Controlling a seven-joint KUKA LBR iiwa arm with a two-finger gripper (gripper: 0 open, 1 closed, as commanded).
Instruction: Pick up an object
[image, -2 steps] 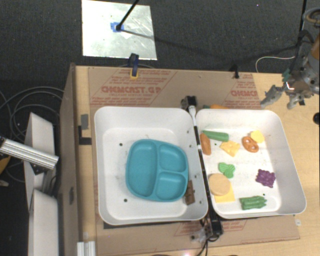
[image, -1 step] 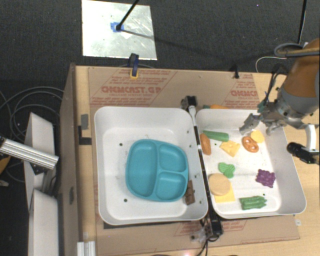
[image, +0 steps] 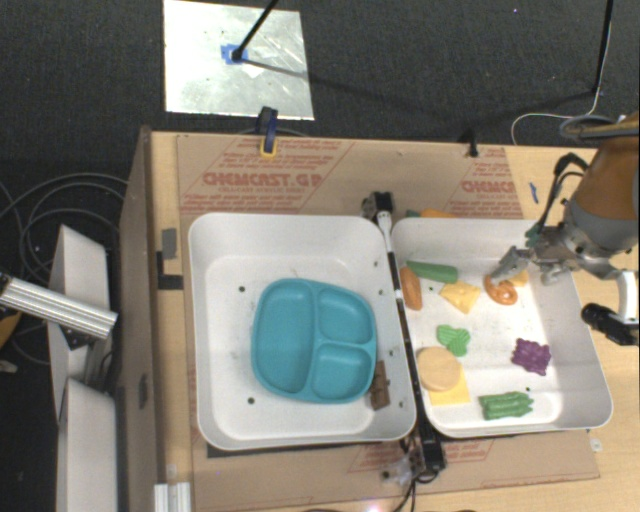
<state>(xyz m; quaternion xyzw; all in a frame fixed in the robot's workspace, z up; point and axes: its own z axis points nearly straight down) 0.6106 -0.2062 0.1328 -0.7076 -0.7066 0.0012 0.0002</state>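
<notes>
Camera view, looking down on two white bins: left bin (image: 215, 300) holding a teal divided plate (image: 315, 340), right bin (image: 580, 395) strewn with toy food. Taking the yellow wedge (image: 461, 297) as landmark: orange ring (image: 502, 291) just to its right, green pod (image: 432, 271) up and to its left, orange carrot (image: 410, 287) further left against the bin wall, green sprig (image: 453, 339) below, tan round slice (image: 439, 368) lower still, purple grape bunch (image: 531, 355) down to the right, green knobbly piece (image: 506, 404) furthest below.

Gripper (image: 513, 267) hanging right over the orange ring, up and to the right of the wedge. Cannot tell whether clenched or released; nothing seen grasped.

Likely target: the orange ring. Probably light, hollow, hard plastic, so no worry about crushing, but smooth and apt to slip or skid on the bin floor. Best taken across the band of the ring, one side pinched through the hole, squarely and low, with care not to nudge the wedge touching close beside
</notes>
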